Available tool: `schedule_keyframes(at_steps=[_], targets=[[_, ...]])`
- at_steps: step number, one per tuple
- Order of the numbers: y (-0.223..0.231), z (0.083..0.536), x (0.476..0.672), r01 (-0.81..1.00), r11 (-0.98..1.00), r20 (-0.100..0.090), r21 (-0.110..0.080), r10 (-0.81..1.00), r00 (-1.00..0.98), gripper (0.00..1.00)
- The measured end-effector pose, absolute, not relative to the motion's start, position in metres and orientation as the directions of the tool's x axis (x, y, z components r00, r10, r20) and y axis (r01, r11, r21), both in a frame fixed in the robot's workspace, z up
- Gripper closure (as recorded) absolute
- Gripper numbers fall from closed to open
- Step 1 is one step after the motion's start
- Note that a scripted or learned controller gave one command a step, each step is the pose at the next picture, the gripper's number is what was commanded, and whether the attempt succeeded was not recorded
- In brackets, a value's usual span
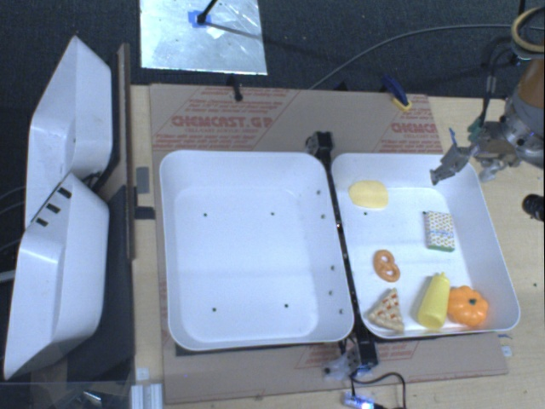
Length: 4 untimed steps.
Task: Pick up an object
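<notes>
Hovering over the far right corner of the right shallow white bin [494, 237], the two-finger gripper [460, 162] holds nothing — how wide it stands I cannot tell. Nearest lie the pale yellow round piece [368, 194] and the small patterned box [438, 230]; descending so near the wall risks clipping the rim. The wrist is cut off at the edge.

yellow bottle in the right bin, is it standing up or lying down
Lying down. The yellow bottle shows its whole length flat on the bin floor, cap end pointing away from the camera, beside the small pumpkin.
</notes>
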State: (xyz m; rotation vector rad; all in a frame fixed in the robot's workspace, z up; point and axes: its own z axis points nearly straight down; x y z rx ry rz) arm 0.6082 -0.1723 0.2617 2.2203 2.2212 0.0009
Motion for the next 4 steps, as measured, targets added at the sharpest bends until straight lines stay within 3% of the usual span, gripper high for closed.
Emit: schedule_keyframes(at_steps=[1,2,3,4], targets=[[-0.137,0.129,0.612,1.000,0.003,0.002,-0.006,1.000,-0.003,0.00],[-0.086,0.085,0.668,1.000,0.004,0.000,0.004,1.000,-0.004,0.00],[-0.087,0.095,0.667,1.000,0.001,0.000,0.002,1.000,-0.001,1.00],[-0.087,0.095,0.667,1.000,0.002,0.000,0.002,1.000,-0.002,0.00]])
